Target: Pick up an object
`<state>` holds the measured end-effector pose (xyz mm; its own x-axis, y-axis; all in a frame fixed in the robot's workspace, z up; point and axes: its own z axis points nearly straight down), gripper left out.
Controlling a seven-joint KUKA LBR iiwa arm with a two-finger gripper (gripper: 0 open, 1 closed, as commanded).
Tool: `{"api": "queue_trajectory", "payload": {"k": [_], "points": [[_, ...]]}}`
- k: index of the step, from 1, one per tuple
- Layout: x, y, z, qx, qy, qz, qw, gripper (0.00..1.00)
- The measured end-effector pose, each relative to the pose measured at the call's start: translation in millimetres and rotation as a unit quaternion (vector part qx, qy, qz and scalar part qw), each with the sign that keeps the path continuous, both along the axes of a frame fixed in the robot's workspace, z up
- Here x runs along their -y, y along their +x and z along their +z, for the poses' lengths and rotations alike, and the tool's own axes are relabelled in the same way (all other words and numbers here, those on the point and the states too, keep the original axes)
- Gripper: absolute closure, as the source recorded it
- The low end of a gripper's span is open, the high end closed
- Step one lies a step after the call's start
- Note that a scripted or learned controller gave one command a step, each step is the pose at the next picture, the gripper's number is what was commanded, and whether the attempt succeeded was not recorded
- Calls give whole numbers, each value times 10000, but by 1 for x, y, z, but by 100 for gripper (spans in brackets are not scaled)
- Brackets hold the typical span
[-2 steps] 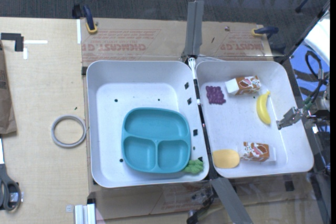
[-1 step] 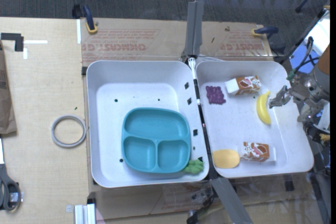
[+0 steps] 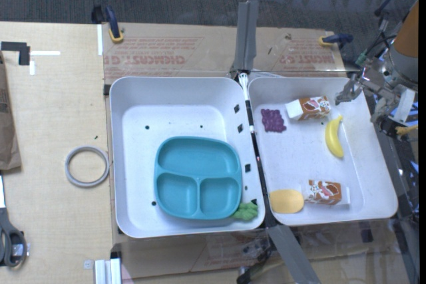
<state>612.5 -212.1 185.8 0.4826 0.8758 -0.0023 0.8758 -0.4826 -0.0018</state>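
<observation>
By the right bin's [image 3: 373,143] far edge hangs the gripper [image 3: 347,94].

Scissors [image 3: 10,244] cut by left edge; green item [image 3: 247,211] partly behind plate [image 3: 198,176]

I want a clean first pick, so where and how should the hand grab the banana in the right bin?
Probably grip the banana across its thick middle, coming straight down from above. It lies flat and runs roughly up and down in the view, with bare bin floor on both long sides, so the two fingers can close left and right of it, clear of the carton.
</observation>
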Motion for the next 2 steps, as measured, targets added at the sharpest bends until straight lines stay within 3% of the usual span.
{"api": "queue_trajectory", "payload": {"k": [1, 2], "points": [[-2, 46, -52, -8, -3, -1232, 9924, 0], [2, 34, 34, 9, -5, -146, 9999, 0]]}}
